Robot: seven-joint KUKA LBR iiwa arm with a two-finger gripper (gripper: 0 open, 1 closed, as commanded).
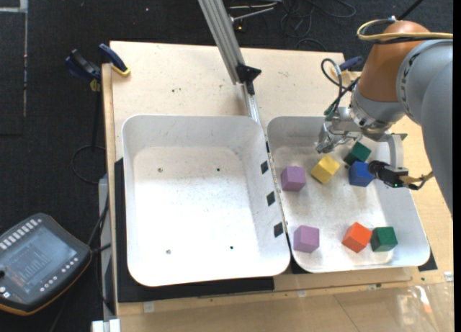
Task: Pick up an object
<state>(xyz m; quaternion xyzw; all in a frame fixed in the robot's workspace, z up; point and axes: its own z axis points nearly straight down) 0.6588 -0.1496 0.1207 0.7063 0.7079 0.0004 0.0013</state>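
Jaws [333, 145] hang just above the yellow cube [325, 169] in the right bin [410, 251]; we cannot tell their state. Cube sits directly below, slightly left in view, near 1 green cube [357, 153] and 1 blue cube [360, 173].

The bench [180, 71] carries 2 white bins: the left bin [144, 136] and the right bin [410, 240]. The right bin holds 7 cubes: 2 purple cubes [293, 178] [306, 238], 2 green cubes [384, 238] [358, 153], 1 yellow cube [325, 169], 1 blue cube [359, 173], 1 orange cube [356, 238].
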